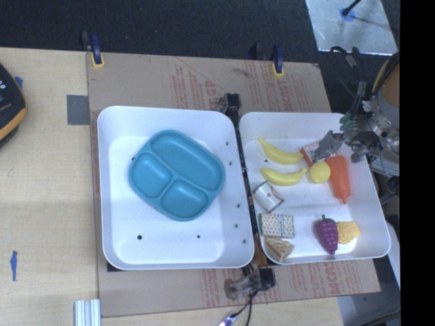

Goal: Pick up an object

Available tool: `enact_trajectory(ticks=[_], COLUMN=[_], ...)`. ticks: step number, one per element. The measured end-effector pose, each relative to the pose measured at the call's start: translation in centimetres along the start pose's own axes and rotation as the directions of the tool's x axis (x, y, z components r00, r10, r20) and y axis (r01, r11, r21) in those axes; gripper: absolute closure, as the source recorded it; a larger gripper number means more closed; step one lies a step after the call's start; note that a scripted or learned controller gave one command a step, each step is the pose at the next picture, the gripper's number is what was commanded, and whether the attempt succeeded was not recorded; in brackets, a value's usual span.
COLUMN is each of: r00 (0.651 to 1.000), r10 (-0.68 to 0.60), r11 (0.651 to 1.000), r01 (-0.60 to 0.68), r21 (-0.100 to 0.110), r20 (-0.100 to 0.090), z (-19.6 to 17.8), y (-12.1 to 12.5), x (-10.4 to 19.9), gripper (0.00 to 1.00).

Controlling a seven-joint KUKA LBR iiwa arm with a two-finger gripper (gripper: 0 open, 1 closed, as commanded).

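Gripper (331, 141) beside carrot (338, 176), lemon (319, 172)

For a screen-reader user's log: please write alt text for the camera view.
The gripper hangs over the right bin beside a carrot, lemon and two bananas. The left bin holds a blue divided plate.

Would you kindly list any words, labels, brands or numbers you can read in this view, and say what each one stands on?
None can be read for certain.
Red print on the brown cardboard sheet under the bins: too blurred to read.
Print on the small carton in the right bin: too small to read.
Pattern on the packet: too small to read.
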State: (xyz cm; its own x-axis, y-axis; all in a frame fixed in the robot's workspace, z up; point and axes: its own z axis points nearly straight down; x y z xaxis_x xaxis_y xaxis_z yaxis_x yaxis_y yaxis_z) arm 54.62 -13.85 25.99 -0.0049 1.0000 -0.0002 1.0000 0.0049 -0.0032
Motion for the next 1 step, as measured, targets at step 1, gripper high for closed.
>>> enact_trajectory(ticks=[1], r00=[1.000], r10=[0.001], r11=[1.000], r01=[-0.001], r21=[0.001], r20=[0.002], z=[8.47], y=[2.95], x=[-6.86], gripper=[0.00])
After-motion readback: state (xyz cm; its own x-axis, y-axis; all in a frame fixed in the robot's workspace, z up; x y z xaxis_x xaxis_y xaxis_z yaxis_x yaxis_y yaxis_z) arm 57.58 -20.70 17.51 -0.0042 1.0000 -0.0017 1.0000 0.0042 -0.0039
